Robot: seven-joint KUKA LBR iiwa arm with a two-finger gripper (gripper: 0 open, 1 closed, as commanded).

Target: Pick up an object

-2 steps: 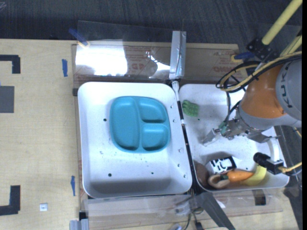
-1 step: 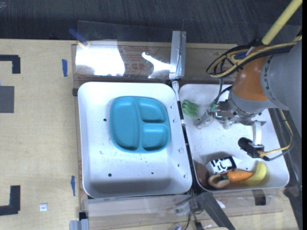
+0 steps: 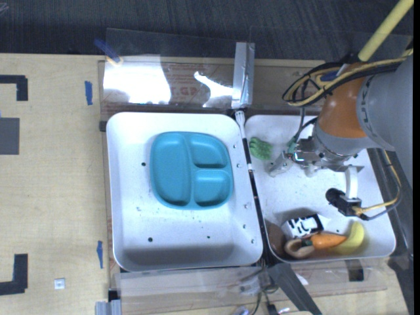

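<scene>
My gripper [image 3: 283,163] hangs low over the upper left part of the right bin [image 3: 308,195], below the arm's orange band. A small green object [image 3: 260,149] lies just to its left, near the bin's left wall, apart from the gripper. Along the front edge of the same bin lie a black-and-white item [image 3: 302,225], an orange carrot-like piece [image 3: 327,240], a yellow banana [image 3: 355,236] and a brown ring-shaped thing [image 3: 296,247]. I see nothing held by the gripper.
The left bin [image 3: 131,228] holds a blue divided plate [image 3: 191,169]. A raised divider separates the two bins. A black cable end [image 3: 340,200] on the arm hangs over the right bin's middle. A clear panel stands behind the bins.
</scene>
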